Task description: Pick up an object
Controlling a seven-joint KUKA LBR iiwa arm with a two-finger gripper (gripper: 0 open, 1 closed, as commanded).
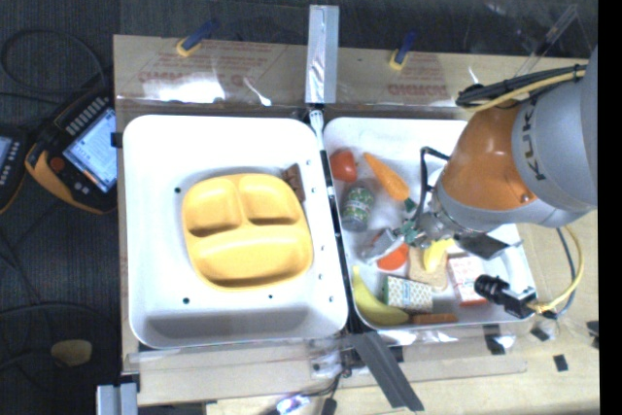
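My gripper [420,233] is down in the right bin [442,133], low among the clutter at its middle, and from this slant I cannot tell what state it is in or whether anything is caught in it. My orange wrist band [491,168] and grey arm [569,146] hang over the bin's right half and hide much of what lies under them.

Just beside the gripper lie a pale yellowish block [431,259] and a small orange piece [393,258]. A little further left stands a small green jar [357,206], with a tomato [342,164] and a carrot [388,177] toward the far side. Along the near side lie a banana [374,305] and a green-and-white box [408,293].

The left bin [146,238] holds a yellow divided tray [247,226], well apart from me.

I judge this to be the grasp step: I am at picking depth among the objects. The next move calls for a sure close on one piece, likely the block or orange piece, then a straight lift that does not drag its neighbours.
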